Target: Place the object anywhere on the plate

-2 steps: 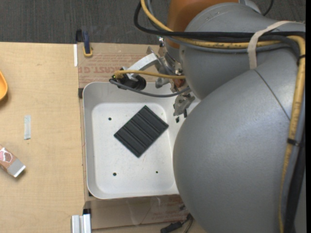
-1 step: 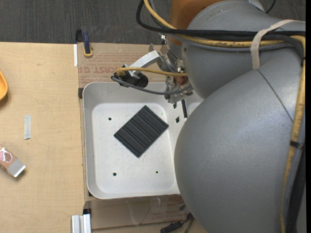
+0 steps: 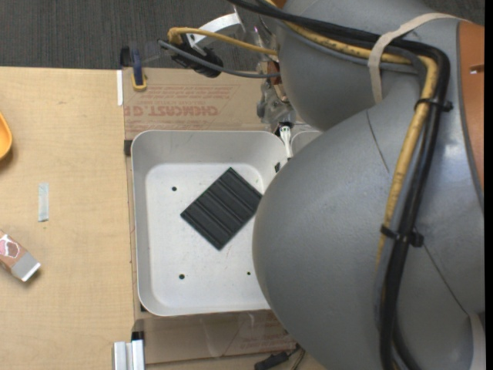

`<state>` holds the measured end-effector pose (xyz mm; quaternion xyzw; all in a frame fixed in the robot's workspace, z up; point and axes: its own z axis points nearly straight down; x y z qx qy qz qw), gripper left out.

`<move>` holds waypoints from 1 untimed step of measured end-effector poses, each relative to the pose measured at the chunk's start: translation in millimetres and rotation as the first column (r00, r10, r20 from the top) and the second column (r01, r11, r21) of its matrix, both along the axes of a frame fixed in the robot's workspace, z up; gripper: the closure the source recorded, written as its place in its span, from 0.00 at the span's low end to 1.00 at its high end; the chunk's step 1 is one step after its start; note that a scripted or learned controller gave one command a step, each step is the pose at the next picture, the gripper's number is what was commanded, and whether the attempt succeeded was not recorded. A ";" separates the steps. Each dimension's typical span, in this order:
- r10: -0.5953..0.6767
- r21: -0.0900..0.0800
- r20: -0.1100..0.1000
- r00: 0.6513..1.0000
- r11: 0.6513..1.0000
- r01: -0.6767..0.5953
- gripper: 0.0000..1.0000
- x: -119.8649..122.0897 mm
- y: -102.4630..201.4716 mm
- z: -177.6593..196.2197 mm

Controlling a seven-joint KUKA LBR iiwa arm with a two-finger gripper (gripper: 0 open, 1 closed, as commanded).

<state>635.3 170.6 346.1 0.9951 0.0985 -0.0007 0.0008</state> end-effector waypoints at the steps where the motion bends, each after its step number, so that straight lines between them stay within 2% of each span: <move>1: 0.021 -0.002 -0.003 1.000 1.000 -0.021 1.00 -35.7 -55.5 -6.8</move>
